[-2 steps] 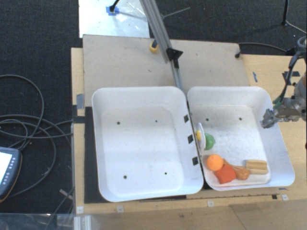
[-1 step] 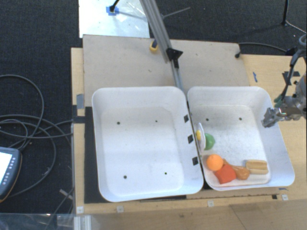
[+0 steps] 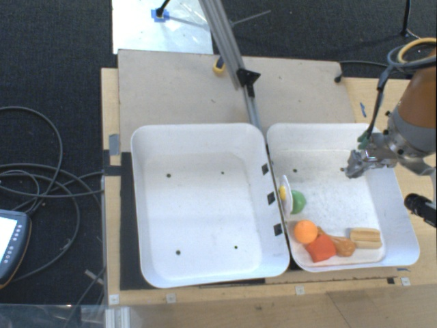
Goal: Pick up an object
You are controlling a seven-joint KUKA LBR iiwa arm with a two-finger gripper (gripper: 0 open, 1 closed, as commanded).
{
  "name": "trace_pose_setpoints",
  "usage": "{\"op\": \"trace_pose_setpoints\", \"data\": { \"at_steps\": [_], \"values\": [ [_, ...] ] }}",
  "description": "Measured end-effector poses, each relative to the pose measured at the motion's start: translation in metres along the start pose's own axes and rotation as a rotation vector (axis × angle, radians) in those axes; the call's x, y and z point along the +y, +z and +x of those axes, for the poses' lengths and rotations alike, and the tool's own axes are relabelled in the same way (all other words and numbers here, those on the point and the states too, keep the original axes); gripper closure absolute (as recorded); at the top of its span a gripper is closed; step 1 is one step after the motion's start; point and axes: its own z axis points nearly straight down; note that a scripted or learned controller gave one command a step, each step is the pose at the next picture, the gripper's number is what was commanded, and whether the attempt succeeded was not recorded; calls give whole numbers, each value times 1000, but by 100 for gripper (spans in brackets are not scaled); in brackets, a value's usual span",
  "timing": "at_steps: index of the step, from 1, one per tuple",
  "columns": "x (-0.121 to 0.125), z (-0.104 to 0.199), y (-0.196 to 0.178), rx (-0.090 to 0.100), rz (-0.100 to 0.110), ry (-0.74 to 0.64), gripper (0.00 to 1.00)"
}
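My end effector [image 3: 355,167] hangs over the upper right part of the right-hand shallow white bin [image 3: 321,142], reaching in from the right, and whether it is wide or narrow I cannot tell from this slant; nothing shows in its grip. The things to pick lie well apart from it, gathered along the bin's near edge: a small green ball [image 3: 298,201] just beside the wall that the two bins share, with a yellow-and-white piece [image 3: 284,191] leaning on that wall next to it; below them a round orange ball [image 3: 306,231], a red block [image 3: 320,249] touching it, a brownish-orange lump [image 3: 343,246] beside the block, and a tan bread-like roll [image 3: 365,237] nearest the right corner. The left-hand shallow white bin [image 3: 205,203] lies just beside, rims overlapping. A grey metal pole [image 3: 225,33] slants down across the tan worktop [image 3: 177,87] to the bins' upper junction. Black cables [image 3: 41,176] coil on the dark floor at left.
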Motion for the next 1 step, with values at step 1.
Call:
{"op": "trace_pose_setpoints", "data": {
  "at_steps": [1],
  "values": [
    [23, 55, -8, 0, -2, -1, 100]
  ]
}}
